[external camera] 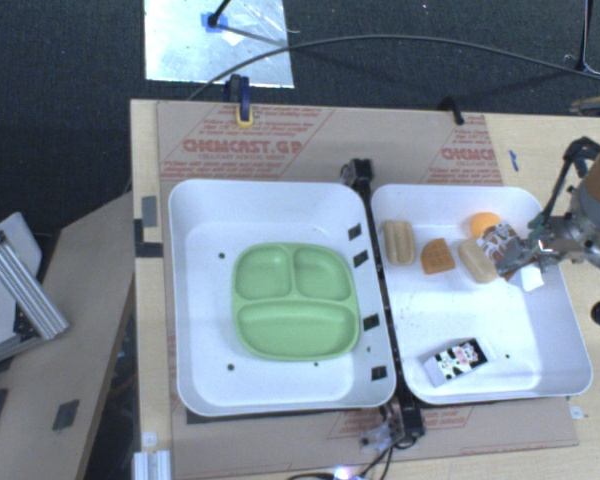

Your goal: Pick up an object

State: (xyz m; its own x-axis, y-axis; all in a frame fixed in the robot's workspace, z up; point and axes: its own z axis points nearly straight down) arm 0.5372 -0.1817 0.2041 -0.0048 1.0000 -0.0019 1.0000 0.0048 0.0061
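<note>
At the right edge of the frame, a little above mid-height, the gripper (520, 253) hung over the upper right part of the right bin (555, 363), with the grey arm (595, 230) reaching in behind it from the right. Whether the claw stood apart or together could not be told; dark hardware and a white tag blurred into one another there.

The move to come seemed to turn on the tan block (476, 261). It lay just left of the claw, touching it or very nearly so, its long axis running from upper left to lower right. An orange ball (485, 224) sat just above that block, partly hidden by the claw's printed housing, so a closing there could catch either piece or push one aside. Nothing could be seen between the claw's tips, and I would judge that no object had been picked yet.

Further left in the same bin lay a brown piece (438, 256), near the tan block, and a pale ridged bar (399, 242), upright in the frame, close to the divider. A black-and-white printed box (456, 360) lay well apart, low in the bin, tilted with its right end higher.

In the left half of the frame, the left bin (205, 228) held a green divided plate (296, 301), far from the claw.
</note>
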